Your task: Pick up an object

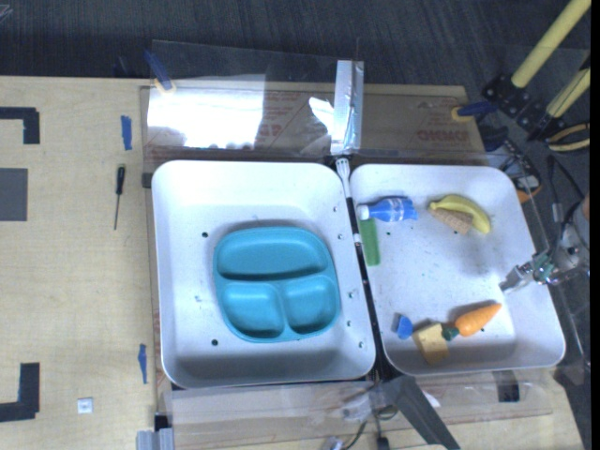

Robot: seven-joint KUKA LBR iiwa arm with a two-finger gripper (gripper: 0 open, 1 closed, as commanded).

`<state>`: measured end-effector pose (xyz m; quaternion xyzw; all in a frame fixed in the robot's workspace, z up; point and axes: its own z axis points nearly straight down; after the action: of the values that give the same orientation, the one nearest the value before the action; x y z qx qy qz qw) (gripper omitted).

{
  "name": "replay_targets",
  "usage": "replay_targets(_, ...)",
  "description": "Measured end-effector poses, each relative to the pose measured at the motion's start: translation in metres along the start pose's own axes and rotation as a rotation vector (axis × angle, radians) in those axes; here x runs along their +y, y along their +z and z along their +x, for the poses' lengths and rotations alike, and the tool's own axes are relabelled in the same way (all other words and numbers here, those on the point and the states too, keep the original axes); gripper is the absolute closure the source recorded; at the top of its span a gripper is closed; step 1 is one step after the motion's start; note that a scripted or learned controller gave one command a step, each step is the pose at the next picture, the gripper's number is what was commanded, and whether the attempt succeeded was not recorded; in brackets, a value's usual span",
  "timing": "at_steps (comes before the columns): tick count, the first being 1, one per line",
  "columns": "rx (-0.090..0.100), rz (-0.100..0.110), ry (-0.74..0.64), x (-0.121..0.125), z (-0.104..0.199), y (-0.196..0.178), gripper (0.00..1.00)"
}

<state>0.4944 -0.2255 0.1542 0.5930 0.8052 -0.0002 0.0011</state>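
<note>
Pale wood-grain bench top (66,279) carries two shallow white bins side by side, with dark carpet beyond the far edge and black corner marks along the left side.

From the overhead camera you see the left bin (178,214) holding a blue divided tray (277,282), one long compartment toward the back and two smaller ones toward the front.

The right bin (534,345) holds the loose pieces. A small blue-and-white bottle (387,211) lies on its side near the back left corner, with a green stick-shaped item (369,243) just beside it along the left wall. A banana (460,213) lies near the back, well apart from the front group. At the front you have a carrot (473,319), touching or just beside a yellowish block (430,340), and a small blue piece (402,325) to the left of that block.

The gripper (536,272) sits at the right rim of the right bin, above and right of the carrot; you cannot tell how its fingers stand, and nothing shows between them.

Behind the bins, clear sheeting covers cardboard with reddish printing (439,135) too blurred to read.
</note>
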Motion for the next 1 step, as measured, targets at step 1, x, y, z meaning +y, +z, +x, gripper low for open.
replay_targets(1,0.004,0.004,-0.002,-0.0003,0.0020,0.0027,0.00)
